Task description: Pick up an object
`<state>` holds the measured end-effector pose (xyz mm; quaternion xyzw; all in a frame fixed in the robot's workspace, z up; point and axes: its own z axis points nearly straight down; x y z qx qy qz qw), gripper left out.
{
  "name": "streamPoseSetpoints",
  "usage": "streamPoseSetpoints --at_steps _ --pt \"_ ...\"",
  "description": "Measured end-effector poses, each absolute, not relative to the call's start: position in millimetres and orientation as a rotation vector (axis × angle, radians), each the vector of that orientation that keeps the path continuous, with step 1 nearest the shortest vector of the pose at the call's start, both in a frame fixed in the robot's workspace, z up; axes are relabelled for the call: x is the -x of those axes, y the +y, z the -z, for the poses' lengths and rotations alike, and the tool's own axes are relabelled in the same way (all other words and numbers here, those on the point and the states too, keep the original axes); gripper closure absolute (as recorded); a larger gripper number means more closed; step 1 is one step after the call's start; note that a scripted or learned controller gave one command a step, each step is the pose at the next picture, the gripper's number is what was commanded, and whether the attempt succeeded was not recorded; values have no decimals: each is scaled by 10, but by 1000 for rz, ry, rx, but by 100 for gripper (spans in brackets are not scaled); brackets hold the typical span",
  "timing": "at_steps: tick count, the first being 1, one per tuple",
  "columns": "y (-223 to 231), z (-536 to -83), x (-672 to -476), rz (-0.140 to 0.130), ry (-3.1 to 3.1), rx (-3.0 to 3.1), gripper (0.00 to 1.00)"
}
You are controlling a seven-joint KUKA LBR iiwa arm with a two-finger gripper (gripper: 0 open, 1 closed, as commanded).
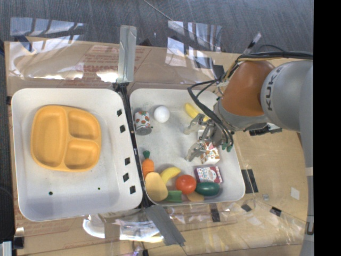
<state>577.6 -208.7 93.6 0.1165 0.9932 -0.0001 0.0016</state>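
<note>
Gripper (198, 141) is low in the right bin (176, 101), in its right half, fingers (192, 153) pointing left; finger spread can't be told from this angle, nothing clearly seen between them. A small red-and-white packet (212, 154) lies just beside the gripper, touching or partly under it, can't tell which. A yellow piece (191, 110), banana-like, sits just above the gripper near the bin's far wall, partly hidden by the wrist. Grey arm (290, 95) with orange band (244, 89) comes in from the right, black cables looped over it. Rest of the right bin: white ball (161, 113) and a small printed can (142, 121) near the upper left, can on its side against the divider. Lower part holds a cluster: carrot (147, 166) by the left wall, yellow pear-like fruit (156, 186) below it, small banana (170, 174) next to that, tomato (185, 183), green piece (174, 196) at the bottom edge, green pepper or cucumber shape (208, 189), and a red box (207, 173) just above it. Cluster items are touching each other; the red box is near the gripper but apart from it. Left bin (32, 196) holds a yellow divided plate (65, 138), three compartments, lying flat in the upper half. Both bins sit on cardboard (69, 57) with shiny tape strips; dark carpet (64, 4) beyond.
</note>
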Motion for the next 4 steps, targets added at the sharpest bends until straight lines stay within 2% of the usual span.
streamPoseSetpoints --at_steps 1,2,3,4 --pt "-2097 -1353 -6422 1 3100 -466 0" --pt "-2073 -918 -5917 0 3100 -511 0" --pt "-2078 -936 -5520 -1 3061 -694 0" --pt "-2084 -942 -5809 2 3100 -472 0"
